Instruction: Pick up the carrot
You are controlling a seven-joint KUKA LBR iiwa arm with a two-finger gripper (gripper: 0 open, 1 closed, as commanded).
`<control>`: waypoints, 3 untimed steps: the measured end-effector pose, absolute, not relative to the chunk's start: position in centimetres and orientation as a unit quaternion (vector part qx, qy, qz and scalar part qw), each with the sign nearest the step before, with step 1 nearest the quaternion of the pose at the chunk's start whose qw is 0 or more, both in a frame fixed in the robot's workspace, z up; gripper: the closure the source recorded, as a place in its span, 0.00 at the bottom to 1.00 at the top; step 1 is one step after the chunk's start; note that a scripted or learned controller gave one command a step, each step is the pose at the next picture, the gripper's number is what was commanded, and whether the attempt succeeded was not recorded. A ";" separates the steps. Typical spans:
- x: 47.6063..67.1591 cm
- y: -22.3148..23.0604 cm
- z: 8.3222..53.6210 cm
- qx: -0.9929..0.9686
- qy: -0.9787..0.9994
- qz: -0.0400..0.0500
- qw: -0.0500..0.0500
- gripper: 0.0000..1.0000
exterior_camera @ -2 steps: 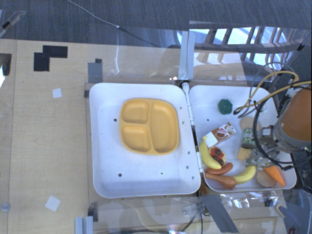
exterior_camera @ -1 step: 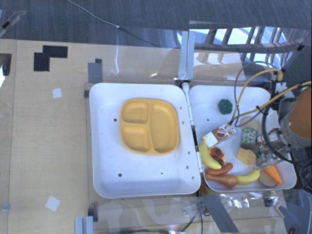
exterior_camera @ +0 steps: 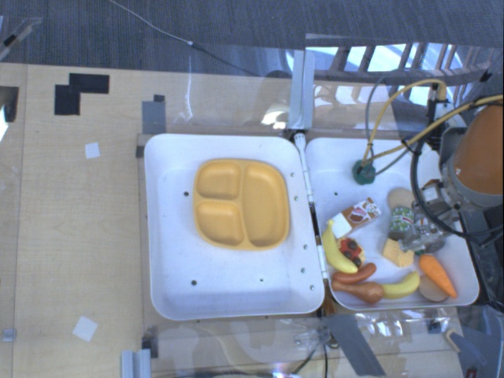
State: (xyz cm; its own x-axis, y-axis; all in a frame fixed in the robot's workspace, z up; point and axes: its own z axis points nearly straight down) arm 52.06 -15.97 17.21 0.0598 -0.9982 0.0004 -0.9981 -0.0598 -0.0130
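The orange carrot (exterior_camera: 437, 276) lies at the front right corner of the right bin (exterior_camera: 339, 168), pointing down and to the right. My gripper (exterior_camera: 423, 240) hangs just above its thick upper end, close over the bin floor. Nothing can be made out between the jaws. The arm with its orange band (exterior_camera: 480, 154) comes in from the right over the bin's edge.
Crowding the carrot are a cheese wedge (exterior_camera: 396, 252), a green can (exterior_camera: 402, 221), two bananas (exterior_camera: 339, 252), two sausages (exterior_camera: 358, 291), a small carton (exterior_camera: 356, 215) and a brown lump (exterior_camera: 429, 291). The left bin (exterior_camera: 169, 290) holds a yellow divided plate (exterior_camera: 240, 203).
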 end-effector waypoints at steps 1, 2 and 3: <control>48.7 -19.1 9.4 -0.823 0.567 0.000 0.002 1.00; 52.2 -18.2 18.3 -0.806 0.592 -0.006 0.003 1.00; 49.5 -18.3 9.0 -0.905 0.425 -0.005 0.002 1.00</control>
